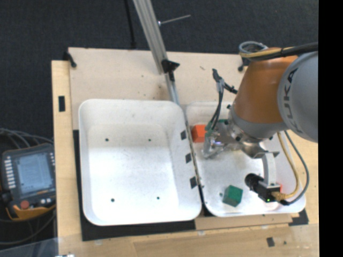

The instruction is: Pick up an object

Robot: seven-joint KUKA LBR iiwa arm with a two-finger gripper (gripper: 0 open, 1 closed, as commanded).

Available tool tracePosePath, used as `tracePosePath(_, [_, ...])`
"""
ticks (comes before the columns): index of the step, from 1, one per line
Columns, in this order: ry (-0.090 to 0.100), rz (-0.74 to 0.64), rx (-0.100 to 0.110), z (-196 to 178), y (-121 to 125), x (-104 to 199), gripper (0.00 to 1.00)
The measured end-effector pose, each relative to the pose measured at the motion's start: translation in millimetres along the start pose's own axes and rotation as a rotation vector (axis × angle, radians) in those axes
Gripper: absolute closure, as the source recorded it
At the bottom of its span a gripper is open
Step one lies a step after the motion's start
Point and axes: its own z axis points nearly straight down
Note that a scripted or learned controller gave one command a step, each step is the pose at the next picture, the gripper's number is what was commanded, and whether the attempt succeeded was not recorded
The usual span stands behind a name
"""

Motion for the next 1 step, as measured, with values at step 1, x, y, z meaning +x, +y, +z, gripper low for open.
tracePosePath(1, [0.001, -0.002, 0.001, 0.8, 7.0, 62.5, 1.00])
